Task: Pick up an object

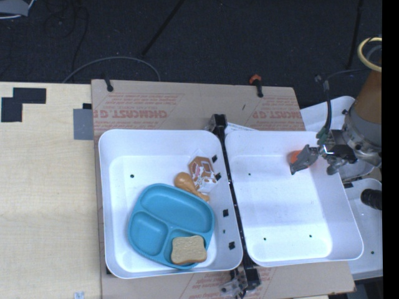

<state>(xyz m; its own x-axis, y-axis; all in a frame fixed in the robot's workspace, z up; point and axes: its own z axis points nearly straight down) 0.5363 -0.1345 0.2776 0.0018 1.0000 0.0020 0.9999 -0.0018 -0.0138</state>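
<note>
While I reach in from the right, my gripper (pixel 305 159) hangs over the upper right part of the right bin (pixel 349 232), near its far wall. Its dark fingers point left, and a small orange-red thing (pixel 295 157) sits at their tips; I cannot tell whether it is pinched between them, touching them, or lying on the bin floor just under them. The rest of my wrist, grey and cabled, stands over the bin's right rim. The left bin (pixel 115 167) lies just beside the right one, their rims meeting along a dark strip. In it a blue tray (pixel 156 223) with three compartments rests toward the front, and a tan slice of bread (pixel 188 250) lies in its near right compartment. A tan drumstick-shaped piece (pixel 189 184) lies at the tray's far edge, with a clear wrapped snack (pixel 202 170) touching it.
</note>
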